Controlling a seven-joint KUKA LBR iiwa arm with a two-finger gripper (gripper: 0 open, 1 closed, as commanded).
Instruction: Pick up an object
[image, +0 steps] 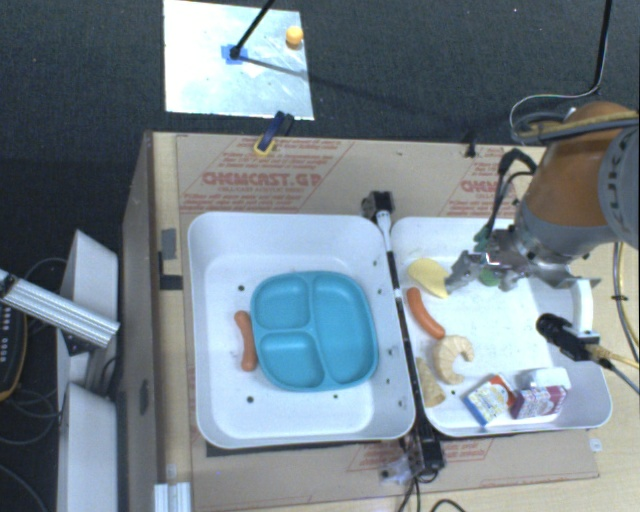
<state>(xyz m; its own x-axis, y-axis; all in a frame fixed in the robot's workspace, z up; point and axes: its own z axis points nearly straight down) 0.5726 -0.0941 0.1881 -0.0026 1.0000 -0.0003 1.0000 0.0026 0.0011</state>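
Hovering low in the right shallow white bin (575, 400), the grey 2-finger gripper (487, 268), grip state unclear, nears a yellow banana-like piece (428, 277); nothing lifted yet.

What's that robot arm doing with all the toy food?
The arm's tool hangs over the right bin, close to a yellow piece and something small and green. It holds nothing that I can see. A hot dog, croissant and small cartons lie there too. The left bin has a blue tray.
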